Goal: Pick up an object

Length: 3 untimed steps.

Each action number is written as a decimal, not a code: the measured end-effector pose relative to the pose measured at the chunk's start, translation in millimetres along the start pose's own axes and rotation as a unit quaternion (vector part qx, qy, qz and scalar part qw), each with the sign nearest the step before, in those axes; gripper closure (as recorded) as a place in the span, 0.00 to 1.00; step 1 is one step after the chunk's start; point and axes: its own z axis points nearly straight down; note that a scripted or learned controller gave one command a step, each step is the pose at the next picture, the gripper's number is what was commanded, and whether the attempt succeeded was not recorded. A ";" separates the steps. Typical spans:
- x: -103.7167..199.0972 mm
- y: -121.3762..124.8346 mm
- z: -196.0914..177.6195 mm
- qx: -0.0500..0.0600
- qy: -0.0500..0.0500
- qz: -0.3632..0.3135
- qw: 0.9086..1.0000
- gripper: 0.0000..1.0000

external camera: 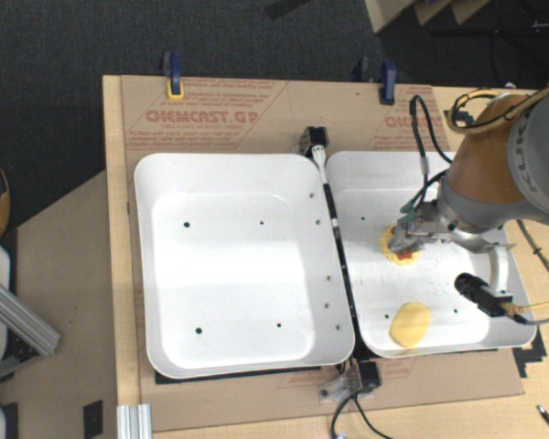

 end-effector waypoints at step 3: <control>107.8 -72.7 -363.6 -0.005 0.003 -0.004 1.000 1.00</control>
